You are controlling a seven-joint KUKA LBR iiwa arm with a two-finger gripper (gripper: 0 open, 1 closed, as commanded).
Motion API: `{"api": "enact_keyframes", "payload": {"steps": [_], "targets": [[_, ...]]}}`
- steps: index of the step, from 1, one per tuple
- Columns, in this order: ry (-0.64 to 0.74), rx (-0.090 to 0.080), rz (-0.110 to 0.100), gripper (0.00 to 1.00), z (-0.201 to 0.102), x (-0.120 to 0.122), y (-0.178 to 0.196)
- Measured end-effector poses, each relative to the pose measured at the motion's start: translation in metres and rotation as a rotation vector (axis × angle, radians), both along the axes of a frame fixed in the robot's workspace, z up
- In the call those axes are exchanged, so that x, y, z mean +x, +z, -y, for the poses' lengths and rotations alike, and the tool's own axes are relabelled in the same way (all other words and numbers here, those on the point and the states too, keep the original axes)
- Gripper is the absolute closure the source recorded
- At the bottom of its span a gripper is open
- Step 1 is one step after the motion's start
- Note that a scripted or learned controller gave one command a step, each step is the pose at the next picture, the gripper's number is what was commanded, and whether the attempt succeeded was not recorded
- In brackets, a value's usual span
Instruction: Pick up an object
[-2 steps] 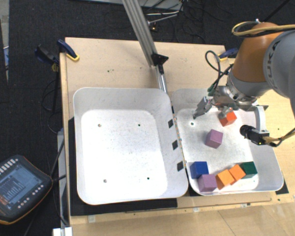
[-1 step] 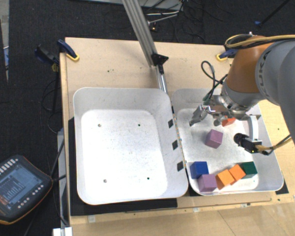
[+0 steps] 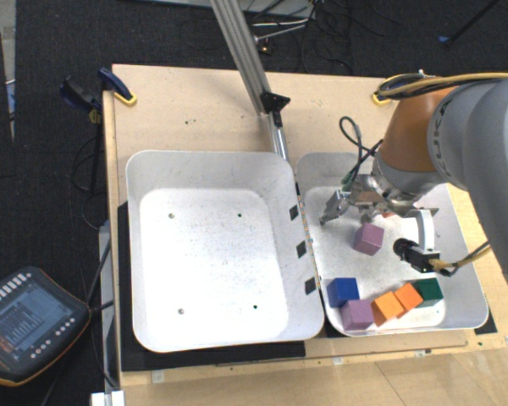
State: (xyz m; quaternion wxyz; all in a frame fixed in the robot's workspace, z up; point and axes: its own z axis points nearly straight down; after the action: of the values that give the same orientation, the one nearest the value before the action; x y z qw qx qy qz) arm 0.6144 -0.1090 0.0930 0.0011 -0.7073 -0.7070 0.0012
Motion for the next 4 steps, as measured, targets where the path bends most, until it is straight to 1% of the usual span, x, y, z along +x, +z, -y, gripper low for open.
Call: {"api": "enact_keyframes", "payload": {"steps": [1, 2, 3, 4], "targets": [[-0.001, 0.000, 0.005, 1.00, 0.000, 0.001, 0.013], [0.001, -0.001, 0.011, 1.00, 0.006, 0.006, 0.075], [0.002, -0.001, 0.009, 1.00, 0.002, 0.004, 0.119], [0.003, -0.001, 0.010, 1.00, 0.002, 0.006, 0.173]]}}
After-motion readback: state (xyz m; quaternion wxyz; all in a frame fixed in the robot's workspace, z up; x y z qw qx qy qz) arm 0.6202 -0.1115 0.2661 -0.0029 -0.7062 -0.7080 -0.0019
